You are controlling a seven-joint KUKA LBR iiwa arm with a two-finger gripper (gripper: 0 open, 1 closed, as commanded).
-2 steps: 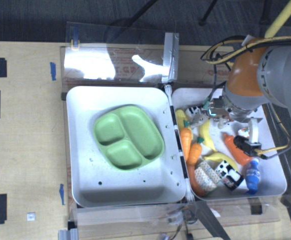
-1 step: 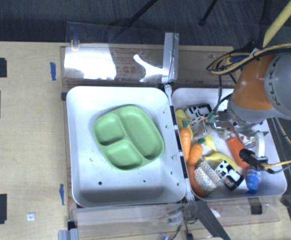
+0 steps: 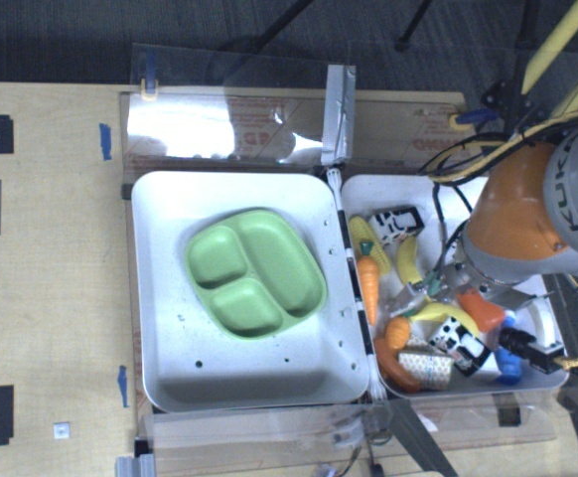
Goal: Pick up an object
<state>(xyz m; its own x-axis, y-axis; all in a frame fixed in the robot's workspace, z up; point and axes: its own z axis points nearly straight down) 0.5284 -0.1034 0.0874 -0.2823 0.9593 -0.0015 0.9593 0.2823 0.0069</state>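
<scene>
Down in the right bin (image 3: 542, 391), pincer (image 3: 436, 288) hovers over light, slick plastic toy food — grip state unclear; carrot's (image 3: 369, 284) stiff middle looks easiest to take.

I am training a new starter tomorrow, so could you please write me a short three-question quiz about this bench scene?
1. True or false: the green divided plate lies in the left bin.
2. Which thing lies closest to the divider between the bins: A) the carrot, B) the blue toy, C) the arm's orange band?
3. Fill in: the arm reaches over the ____ bin, where the toy food is piled.

Key: 1 true; 2 A; 3 right.
</scene>
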